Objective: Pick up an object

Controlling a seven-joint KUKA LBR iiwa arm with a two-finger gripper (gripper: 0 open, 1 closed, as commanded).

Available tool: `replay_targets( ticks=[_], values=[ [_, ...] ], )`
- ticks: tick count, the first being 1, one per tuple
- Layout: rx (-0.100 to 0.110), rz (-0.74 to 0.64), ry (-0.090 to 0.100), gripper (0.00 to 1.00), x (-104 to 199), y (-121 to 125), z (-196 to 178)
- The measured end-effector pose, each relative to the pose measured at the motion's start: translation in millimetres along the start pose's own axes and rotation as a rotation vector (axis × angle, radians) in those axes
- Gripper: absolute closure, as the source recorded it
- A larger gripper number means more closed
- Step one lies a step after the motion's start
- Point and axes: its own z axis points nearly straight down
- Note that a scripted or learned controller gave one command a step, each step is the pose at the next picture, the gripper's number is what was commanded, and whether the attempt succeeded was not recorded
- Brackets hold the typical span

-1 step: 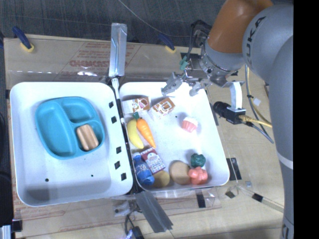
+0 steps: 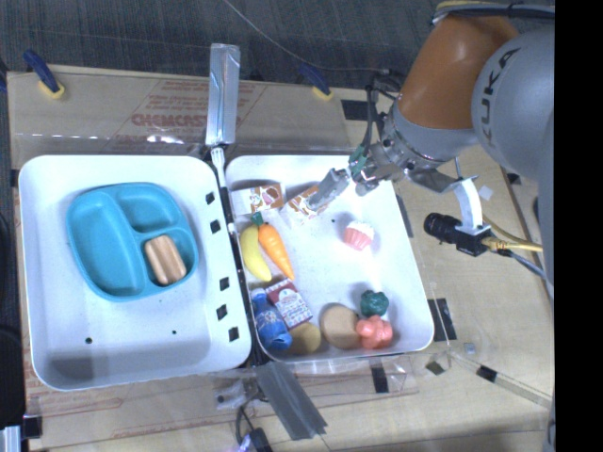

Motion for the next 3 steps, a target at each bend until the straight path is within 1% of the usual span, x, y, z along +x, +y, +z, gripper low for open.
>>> replay_targets(
  ticks=[1, 2, 3],
  values=[
    [0.000, 0.217, 0.000, 0.00, 115, -6, -17],
    [-0.011, 0.328, -0.002, 0.00, 103, 14, -117],
    [0.007, 0.000, 0.001, 0.00, 118, 14, 70]
  ],
)
